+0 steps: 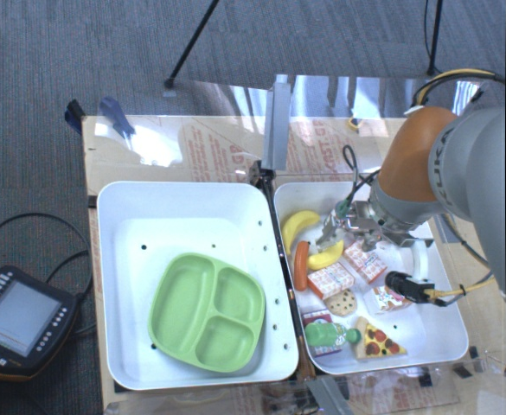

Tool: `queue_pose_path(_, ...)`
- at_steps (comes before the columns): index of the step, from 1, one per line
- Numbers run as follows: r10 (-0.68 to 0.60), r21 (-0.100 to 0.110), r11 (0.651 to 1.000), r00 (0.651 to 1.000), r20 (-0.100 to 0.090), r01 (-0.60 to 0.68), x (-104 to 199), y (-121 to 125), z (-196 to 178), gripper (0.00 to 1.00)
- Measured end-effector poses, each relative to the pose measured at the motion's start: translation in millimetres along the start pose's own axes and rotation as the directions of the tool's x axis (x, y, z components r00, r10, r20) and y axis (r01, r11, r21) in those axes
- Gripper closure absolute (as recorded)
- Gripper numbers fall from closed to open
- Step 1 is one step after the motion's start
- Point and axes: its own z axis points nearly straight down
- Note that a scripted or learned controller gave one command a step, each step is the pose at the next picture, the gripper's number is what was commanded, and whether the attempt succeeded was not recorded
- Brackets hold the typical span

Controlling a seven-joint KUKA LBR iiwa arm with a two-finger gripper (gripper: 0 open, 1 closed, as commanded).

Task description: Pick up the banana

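the grey arm with its orange band (pixel 417 158) reaches in from the right and hangs over the right bin (pixel 443 340), its claw (pixel 346 225) low among the toy food near the bin's upper left part. the task's banana (pixel 298 226) lies at the upper left of that bin, curved, just left of the claw; a second yellow piece (pixel 326 256) sits right under the claw, and it may be another banana or part of one, the view is too cluttered there to be sure. whether the claw's tips are apart, together or clamped on anything cannot be told, since the wrist and metal parts hide them. beside the banana, toward the bin's left wall, lies a red sausage-like piece (pixel 301 264). below the claw are two red and white cartons (pixel 331 279), a cookie (pixel 342 302), a green packet (pixel 323 333) and a pizza slice (pixel 378 341) near the bin's bottom edge. a black cable plug (pixel 406 285) hangs from the arm over the bin's right half. the left bin (pixel 131 206) holds a green divided plate (pixel 207 311). off the surface at lower left sits a handheld control pendant (pixel 15 318) on the carpet.
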Motion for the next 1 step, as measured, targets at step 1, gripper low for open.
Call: queue_pose_path(1,-0.107,0.011,0.994,0.994,0.000,0.107,-2.7,-17.6,-106.8,0.00)
